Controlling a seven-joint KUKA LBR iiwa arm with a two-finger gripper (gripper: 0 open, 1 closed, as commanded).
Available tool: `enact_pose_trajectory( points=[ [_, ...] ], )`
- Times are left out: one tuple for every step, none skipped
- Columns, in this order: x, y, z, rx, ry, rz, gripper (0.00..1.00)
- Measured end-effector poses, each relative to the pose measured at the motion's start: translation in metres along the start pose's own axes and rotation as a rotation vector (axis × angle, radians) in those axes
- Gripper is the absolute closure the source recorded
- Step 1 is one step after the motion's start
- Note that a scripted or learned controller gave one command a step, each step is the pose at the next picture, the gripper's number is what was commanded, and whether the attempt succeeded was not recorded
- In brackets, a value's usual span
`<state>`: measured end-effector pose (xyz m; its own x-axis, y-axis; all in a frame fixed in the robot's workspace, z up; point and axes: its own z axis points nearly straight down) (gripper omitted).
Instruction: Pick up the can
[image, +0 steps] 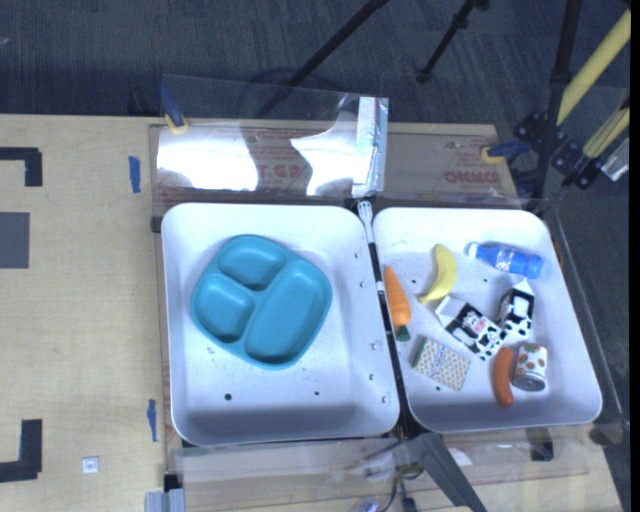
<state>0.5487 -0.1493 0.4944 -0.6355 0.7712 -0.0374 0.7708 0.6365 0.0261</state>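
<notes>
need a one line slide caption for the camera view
Two white bins: left bin holds a blue divided plate; right bin holds the can, banana, carrot and blue bottle.

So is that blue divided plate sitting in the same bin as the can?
No, the blue plate lies in the left bin, while the can lies in the right bin beside the toy sausage.

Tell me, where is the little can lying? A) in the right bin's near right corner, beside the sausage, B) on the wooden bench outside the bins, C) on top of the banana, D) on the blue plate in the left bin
A: the can lies on its side in the right bin, next to the sausage, far from the blue plate and apart from the banana.
</notes>
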Motion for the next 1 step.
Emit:
enact_pose_trajectory(
  points=[
    [-0.0015,0.0010,-0.0117,-0.005,-0.007,-0.001,1.00]
  ],
)
